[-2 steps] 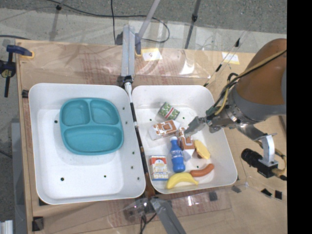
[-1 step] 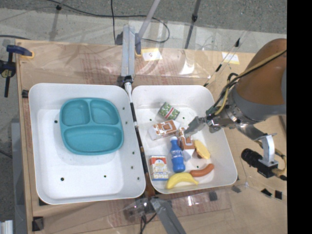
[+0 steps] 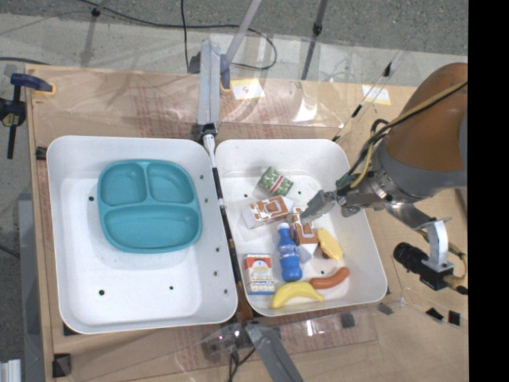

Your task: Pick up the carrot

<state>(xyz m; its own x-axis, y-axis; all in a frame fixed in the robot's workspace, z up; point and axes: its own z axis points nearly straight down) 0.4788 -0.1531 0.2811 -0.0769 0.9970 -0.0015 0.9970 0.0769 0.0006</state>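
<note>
The hand (grip state unclear) hovers among clutter, apart from the carrot; it could grab the bottle instead.

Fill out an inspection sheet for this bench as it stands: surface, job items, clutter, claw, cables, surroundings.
Surface: brown bench bearing a left bin and a right bin.
Job's things: carrot lies near the right bin's front edge, apart from the claw.
Clutter: in the right bin, a banana, blue bottle, green packet, small cartons and a yellow piece; teal divided plate in the left bin.
Claw: claw low over the cartons; finger state unclear.
Cables: black cables on the floor behind the bench; wires along the arm.
Surroundings: blue clamp at the bench's left edge.
</note>
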